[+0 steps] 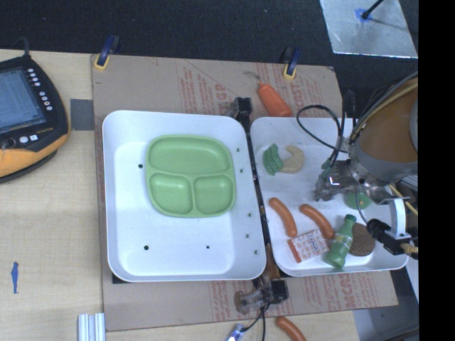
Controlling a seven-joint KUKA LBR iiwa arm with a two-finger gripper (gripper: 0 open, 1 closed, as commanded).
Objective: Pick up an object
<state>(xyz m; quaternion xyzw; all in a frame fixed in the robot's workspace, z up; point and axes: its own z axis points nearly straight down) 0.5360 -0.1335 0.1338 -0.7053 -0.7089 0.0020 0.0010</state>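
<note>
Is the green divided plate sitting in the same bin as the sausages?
No, the green divided plate lies in the left white bin.

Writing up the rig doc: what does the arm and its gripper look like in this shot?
The arm is a rounded grey body with a wide orange band, coming in from the right. Black cables loop off it over the right bin. The gripper is a small grey metal piece at its end, partly blurred. A white bracket with black and orange bits sits near the wrist.
</note>
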